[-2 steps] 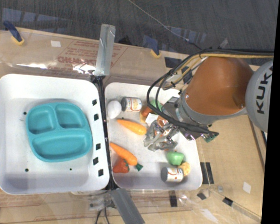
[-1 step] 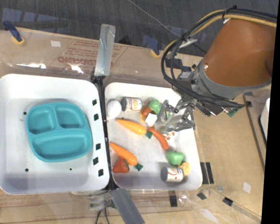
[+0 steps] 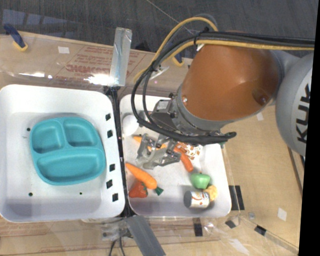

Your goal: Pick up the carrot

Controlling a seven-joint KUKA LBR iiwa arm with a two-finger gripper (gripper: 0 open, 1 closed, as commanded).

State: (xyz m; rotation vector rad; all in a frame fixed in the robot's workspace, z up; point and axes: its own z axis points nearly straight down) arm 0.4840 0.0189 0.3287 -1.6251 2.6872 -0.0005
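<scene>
The carrot (image 3: 141,174), orange with a green tip, lies at a slant near the left wall of the right bin (image 3: 220,204). My gripper (image 3: 158,154) hangs low over the middle of that bin, just above and to the right of the carrot. Its two metal fingers (image 3: 146,151) stand apart, so it is open, and the carrot is not between them. The arm's big orange wrist hides the back of the bin.
In the right bin also lie a red piece (image 3: 138,190), a green piece (image 3: 200,180), a small tin (image 3: 197,199) and a thin orange piece (image 3: 187,163). The left bin (image 3: 4,140) holds a teal divided plate (image 3: 67,150).
</scene>
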